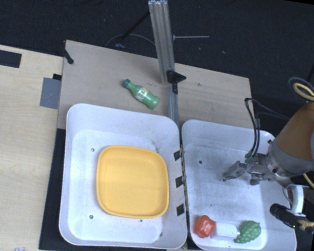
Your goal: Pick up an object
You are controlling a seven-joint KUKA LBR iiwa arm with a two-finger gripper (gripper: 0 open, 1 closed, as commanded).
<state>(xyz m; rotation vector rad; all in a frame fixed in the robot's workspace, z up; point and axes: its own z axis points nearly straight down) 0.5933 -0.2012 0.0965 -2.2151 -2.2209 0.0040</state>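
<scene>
In the right bin [219, 144] a red tomato-like object [204, 226], a small white block [226, 229] and a green bumpy object [248, 232] lie in a row along the front edge. My gripper [243, 173] hangs over the middle right of this bin, fingers spread apart with nothing between them. It sits well behind the three objects, nearest the green one. A yellow square plate [133, 182] lies flat in the left bin [85, 128].
A green bottle [141, 94] lies on its side on the bench behind the left bin. A slanted metal rail [166, 40] rises from the bench behind the bins. The arm's orange band [302, 131] enters from the right.
</scene>
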